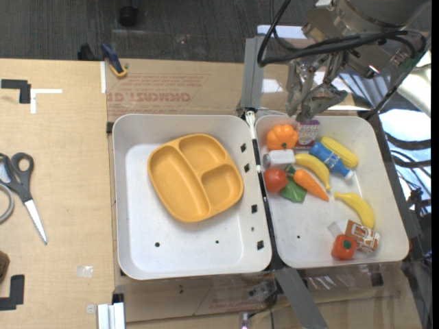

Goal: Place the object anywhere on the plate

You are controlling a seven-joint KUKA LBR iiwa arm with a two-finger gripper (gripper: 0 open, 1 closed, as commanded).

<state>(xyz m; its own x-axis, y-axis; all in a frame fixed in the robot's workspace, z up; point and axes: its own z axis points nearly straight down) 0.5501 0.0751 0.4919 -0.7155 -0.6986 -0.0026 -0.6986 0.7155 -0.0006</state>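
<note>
An orange three-compartment plate [195,177] lies in the left bin [134,204] with nothing on it. The right bin [384,184] holds several toy foods: an orange pumpkin [281,137], a purple and white can [309,133], a white piece [280,157], a tomato [275,180], a carrot [313,184], a green piece [293,194], two bananas [312,166] [361,208], a corn cob [341,151], a blue bottle [335,162] and a small carton [359,236]. My gripper [312,108] hangs open just above the can at the bin's back left, holding nothing.
Scissors [24,190] lie on the wooden bench at far left. A blue clip [114,60] sits behind the left bin on cardboard [171,91]. Cables [322,43] trail from the arm over the back right. A red-orange toy [343,248] sits by the carton.
</note>
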